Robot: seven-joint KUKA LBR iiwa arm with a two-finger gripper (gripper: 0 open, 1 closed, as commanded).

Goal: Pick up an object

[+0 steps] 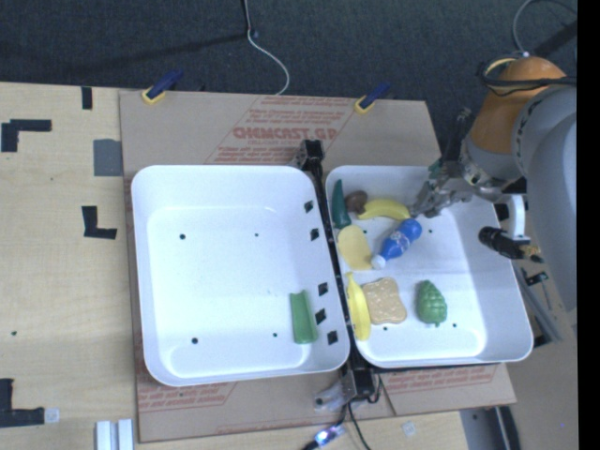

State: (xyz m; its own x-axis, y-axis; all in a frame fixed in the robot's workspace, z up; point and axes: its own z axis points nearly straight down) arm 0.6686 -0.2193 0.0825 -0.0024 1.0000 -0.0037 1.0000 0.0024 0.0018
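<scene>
The right bin (478, 340) holds several items: a blue bottle (400, 241) with a white cap, a yellow banana (382, 209), a small brown object (356, 200), a dark green item (338, 206) by the divider, a pale yellow piece (353, 246), a long yellow piece (358, 311), a tan cracker-like slab (383, 301) and a green bumpy fruit (430, 302). My gripper (427, 200) hangs over the bin's upper right part, just right of the banana and above the blue bottle. Nothing shows between its tips.
The left bin (187, 195) holds one green block (301, 318) near its lower right corner. Both bins rest on a cardboard sheet (272, 125) with blue-and-yellow clamps (161, 85) at its far corners. A cable (267, 50) runs across the dark floor behind.
</scene>
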